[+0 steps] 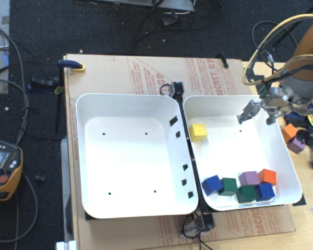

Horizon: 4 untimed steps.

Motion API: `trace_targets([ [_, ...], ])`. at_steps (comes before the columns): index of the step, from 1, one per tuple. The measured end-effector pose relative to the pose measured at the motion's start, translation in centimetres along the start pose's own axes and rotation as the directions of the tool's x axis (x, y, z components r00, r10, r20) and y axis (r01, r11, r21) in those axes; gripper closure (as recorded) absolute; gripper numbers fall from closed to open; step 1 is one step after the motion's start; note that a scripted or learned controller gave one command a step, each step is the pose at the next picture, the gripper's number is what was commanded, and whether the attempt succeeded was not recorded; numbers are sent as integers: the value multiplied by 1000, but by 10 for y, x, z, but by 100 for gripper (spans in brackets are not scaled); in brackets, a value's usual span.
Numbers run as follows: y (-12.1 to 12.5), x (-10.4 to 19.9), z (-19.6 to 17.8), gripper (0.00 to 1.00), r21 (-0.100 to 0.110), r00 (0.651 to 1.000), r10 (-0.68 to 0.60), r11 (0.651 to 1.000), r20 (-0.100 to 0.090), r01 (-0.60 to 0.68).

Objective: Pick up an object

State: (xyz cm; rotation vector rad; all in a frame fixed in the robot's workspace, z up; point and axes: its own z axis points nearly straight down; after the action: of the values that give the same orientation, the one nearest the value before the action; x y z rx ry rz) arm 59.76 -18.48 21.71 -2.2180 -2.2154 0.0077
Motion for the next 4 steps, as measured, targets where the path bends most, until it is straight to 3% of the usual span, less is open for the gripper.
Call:
trace_targets([
  [1, 2, 0, -5, 0, -8, 1000, -1, 1000, 1, 1],
  [3, 4, -6, 98, 0, -4, 1000, -2, 1000, 0, 2],
  [4, 4, -6, 130, 0, -6, 1000, -1, 1000, 1, 1],
])
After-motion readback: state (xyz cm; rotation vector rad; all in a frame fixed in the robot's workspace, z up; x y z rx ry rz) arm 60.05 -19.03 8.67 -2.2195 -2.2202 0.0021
